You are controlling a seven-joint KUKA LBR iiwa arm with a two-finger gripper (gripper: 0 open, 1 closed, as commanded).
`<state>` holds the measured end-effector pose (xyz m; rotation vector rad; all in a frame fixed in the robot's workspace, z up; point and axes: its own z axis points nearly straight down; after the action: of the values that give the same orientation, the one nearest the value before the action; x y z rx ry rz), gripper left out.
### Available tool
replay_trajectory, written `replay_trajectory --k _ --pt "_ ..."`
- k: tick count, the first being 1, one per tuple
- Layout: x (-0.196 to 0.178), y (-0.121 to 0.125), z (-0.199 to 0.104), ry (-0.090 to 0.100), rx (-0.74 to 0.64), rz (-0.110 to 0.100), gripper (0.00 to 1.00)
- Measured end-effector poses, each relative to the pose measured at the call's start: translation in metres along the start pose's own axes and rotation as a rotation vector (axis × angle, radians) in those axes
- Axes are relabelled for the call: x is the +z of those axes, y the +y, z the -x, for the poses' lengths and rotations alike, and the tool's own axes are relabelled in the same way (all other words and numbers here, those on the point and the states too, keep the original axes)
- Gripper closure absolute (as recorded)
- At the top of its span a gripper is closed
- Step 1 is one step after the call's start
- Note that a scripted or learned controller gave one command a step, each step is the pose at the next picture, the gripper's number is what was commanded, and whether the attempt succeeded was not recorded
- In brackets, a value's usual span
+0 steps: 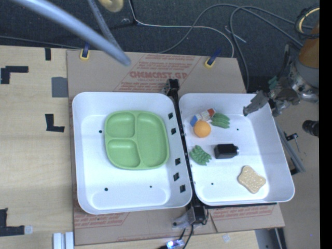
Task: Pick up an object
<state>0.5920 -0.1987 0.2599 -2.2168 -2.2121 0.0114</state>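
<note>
The right bin point(270, 139) holds several small objects: an orange ball point(202, 129), a small red, white and blue piece point(201, 117), a green leafy toy point(220, 120), a second green toy point(199, 155), a black block point(226, 151) and a tan toast slice point(251, 179). My gripper point(258, 105) hangs at the bin's upper right rim, right of the green leafy toy and apart from every object. Nothing shows between its fingers.
The left bin point(88, 139) holds a green divided plate point(137, 140). A black hinge strip point(179, 139) runs between the bins. Cables point(218, 14) lie on the dark floor behind the bench. The arm's wrist point(303, 71) fills the right edge.
</note>
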Motion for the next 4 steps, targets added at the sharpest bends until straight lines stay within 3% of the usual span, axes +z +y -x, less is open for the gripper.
replay_trajectory --k 1,4 --pt "-0.006 0.002 0.000 -0.003 -0.003 0.011 0.00" --pt "0.171 0.000 0.001 -0.003 -0.003 0.006 0.00"
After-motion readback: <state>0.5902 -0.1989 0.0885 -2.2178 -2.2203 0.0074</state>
